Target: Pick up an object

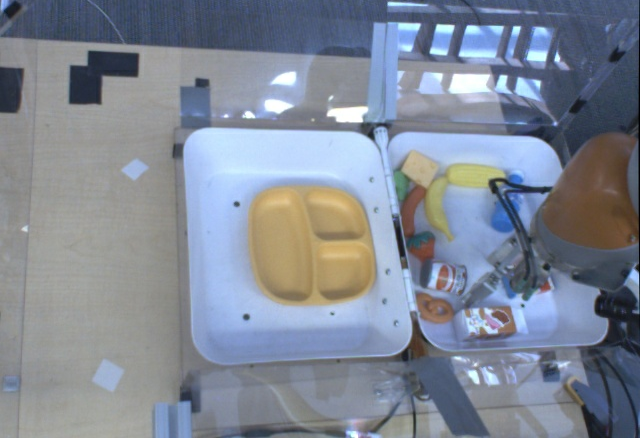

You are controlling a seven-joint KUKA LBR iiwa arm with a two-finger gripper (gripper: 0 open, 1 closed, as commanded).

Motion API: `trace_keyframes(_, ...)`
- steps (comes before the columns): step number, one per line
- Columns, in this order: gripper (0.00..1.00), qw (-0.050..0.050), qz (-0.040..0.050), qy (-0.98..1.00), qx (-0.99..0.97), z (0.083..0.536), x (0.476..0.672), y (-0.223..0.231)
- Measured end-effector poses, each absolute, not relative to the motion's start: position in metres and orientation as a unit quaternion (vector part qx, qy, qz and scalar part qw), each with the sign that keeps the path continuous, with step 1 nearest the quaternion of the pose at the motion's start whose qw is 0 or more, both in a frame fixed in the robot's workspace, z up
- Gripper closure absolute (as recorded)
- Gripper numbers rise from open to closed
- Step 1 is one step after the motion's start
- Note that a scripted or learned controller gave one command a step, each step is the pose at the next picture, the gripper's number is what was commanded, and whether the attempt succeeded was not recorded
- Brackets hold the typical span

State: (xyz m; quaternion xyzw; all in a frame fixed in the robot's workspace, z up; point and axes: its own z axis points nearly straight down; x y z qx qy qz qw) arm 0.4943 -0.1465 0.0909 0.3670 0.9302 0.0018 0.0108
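No text, brand or number can be read here. The small can (444, 278) just left of the jaws has a red and white label, and the flat packet (490, 323) just below them bears a red and brown print, both too small and blurred to make out

The arm (590, 226) has a rounded grey body topped by a wide orange band (glossy, catching some light). A black cable (508, 201) loops out at its nine o'clock side. At seven o'clock sits the gripper (490, 288), bare silvery metal with small dark fittings.
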Motion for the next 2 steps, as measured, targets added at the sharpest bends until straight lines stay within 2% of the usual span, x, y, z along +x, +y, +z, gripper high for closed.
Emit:
trace_keyframes(1, 0.00, 0.008, 0.0029, 0.846, 0.534, 0.090, 0.548, -0.130)
trace_keyframes(2, 0.00, 0.006, 0.0015, 0.848, 0.529, 0.088, 0.612, -0.176)
